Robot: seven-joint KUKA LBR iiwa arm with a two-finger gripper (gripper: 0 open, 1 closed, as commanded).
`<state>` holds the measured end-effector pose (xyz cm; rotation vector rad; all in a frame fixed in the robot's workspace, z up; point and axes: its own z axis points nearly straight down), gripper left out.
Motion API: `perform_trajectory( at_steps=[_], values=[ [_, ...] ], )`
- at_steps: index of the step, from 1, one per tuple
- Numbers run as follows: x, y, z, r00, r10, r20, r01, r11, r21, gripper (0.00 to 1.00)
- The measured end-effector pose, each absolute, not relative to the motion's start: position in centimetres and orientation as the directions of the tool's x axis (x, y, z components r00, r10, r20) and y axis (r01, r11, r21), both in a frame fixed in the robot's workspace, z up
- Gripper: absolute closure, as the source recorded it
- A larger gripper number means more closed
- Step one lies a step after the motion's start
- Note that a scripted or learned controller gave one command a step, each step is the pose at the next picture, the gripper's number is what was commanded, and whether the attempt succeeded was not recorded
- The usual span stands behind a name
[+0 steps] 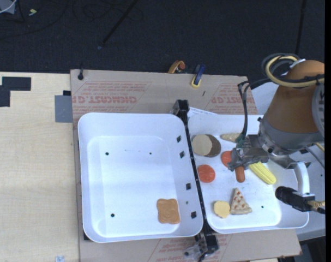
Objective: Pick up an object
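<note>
The gripper (239,162) is seen low in the right bin (263,220), reached in from the right under the orange-banded arm (293,105). Whether it is apart or closed cannot be told from this slant. A sausage (240,173) lies directly under it, touching or nearly so, with a red round piece (226,158) just to its left and a corn cob (262,173) just to its right.

The sausage is judged to be the thing aimed at. For a clean pick, the grip would best be taken across its narrow width, near its middle, so that it is not tipped out when raised. Because the neighbours sit so close, the descent should be kept straight, lest the corn cob or red piece be caught or nudged as well. The lift should be made slowly and straight up.

Farther out in the same bin lie a tomato slice (206,173), a brown disc (205,145), a pizza wedge (240,202) and a yellow piece (222,209). In the left bin (94,146) a cookie (168,210) lies alone.
</note>
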<state>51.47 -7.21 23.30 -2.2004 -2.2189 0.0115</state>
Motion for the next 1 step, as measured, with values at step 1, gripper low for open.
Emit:
perform_trajectory(
  at_steps=[1],
  values=[
    [56.37,-0.66,26.35,-0.006,1.000,0.000,1.000,0.006,0.002,1.00]
  ],
)
